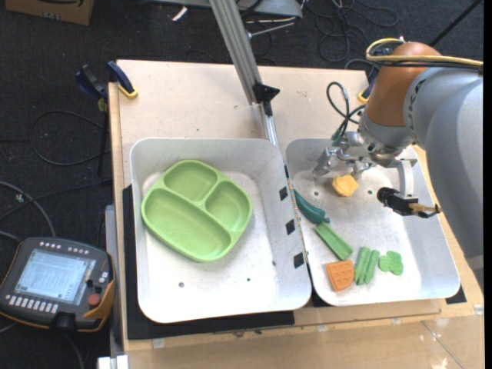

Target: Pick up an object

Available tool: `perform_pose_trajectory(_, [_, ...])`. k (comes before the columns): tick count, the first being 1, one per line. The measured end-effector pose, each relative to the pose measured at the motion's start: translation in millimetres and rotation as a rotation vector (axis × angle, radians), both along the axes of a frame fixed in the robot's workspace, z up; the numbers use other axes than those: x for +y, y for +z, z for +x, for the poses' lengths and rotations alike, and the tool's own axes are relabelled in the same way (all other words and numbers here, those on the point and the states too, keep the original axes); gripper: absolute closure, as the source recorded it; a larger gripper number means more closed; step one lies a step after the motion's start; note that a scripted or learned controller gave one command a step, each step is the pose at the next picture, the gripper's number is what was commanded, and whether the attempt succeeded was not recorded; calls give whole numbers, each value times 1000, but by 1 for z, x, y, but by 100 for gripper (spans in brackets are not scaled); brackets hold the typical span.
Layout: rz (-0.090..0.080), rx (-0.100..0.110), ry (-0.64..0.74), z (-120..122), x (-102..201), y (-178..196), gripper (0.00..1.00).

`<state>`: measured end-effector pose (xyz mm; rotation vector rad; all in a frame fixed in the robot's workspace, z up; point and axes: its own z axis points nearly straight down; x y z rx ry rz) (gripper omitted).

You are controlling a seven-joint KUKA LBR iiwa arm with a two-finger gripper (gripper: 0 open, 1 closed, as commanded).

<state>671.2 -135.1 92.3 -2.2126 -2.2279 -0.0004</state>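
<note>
Gripper (344, 165) spread just above yellow chunk (345, 184), far end of right bin (430, 279); looks light, stiff; pinch its sides.

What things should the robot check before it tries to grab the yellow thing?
1. Gripper over the right bin: ok.
2. Gripper close above the yellow piece: ok.
3. Fingers open wide enough: cannot tell.
4. Yellow piece already held: cannot tell.
5. Yellow piece apart from the green spatula, orange block and green beans: ok.
6. Green divided plate out of the way in the left bin: ok.
</note>
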Motion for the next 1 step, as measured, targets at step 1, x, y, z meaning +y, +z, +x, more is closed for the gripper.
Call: perform_pose_trajectory(1, [0, 0, 0, -12, 41, 3, 0])
